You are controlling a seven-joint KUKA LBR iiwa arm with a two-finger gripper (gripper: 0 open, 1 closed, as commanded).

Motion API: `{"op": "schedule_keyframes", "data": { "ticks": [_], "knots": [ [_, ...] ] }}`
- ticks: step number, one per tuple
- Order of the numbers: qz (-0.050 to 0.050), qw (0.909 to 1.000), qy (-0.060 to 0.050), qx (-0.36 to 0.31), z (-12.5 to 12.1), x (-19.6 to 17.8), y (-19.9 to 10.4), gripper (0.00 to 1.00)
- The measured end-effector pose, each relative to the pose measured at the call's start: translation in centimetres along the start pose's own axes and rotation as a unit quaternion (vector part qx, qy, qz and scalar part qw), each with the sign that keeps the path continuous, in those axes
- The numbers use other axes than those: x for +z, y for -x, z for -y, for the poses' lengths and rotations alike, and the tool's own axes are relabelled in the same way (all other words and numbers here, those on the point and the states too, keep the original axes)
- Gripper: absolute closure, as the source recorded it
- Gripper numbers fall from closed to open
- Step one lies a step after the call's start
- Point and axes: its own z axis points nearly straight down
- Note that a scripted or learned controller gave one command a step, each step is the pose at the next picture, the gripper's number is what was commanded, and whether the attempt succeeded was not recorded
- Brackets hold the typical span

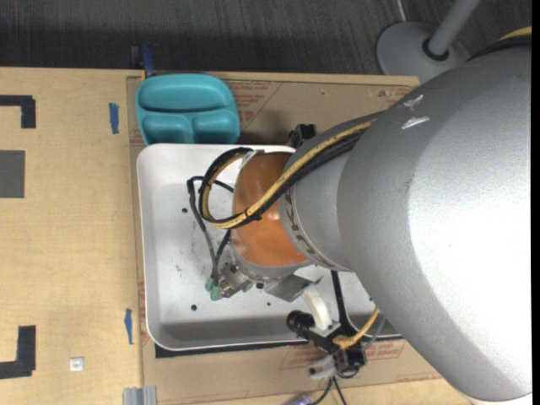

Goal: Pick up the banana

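grey arm (422,218) covers white bin (164,226).

Grey arm (422,226), wrist bent downward

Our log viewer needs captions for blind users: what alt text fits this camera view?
A large grey arm with an orange band reaches from the right down into a shallow white bin, covering most of it. A teal tray sits just beyond the bin.
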Motion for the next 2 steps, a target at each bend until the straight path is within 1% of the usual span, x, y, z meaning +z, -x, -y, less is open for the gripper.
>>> {"op": "schedule_keyframes", "data": {
  "ticks": [1, 2],
  "knots": [
    [0.002, 0.9903, -0.001, 0.139, -1.02, -3.92, -1.88, 1.00],
    [0.003, 0.9904, -0.001, 0.138, -1.07, -4.90, -1.91, 1.00]
  ]
}}
